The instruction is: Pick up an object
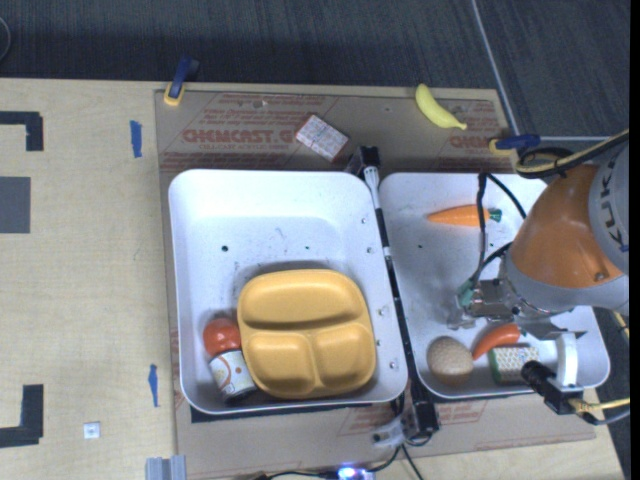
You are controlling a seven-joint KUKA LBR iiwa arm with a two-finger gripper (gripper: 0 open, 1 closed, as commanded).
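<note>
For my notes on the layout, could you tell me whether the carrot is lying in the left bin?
No, the carrot lies in the right bin, near its far wall.

**Pale Worktop Against Dark Carpet**

A light wood-toned worktop [80,298] fills the lower scene under even overhead light, its surface marked with black squares [22,133] and short strips of blue tape [135,138]. A brown printed cardboard sheet [250,133] lies on it, held by blue clamps [180,76]. Beyond the far edge, dark grey carpeted floor [300,18] is crossed by a thin pale line [485,38].
</note>
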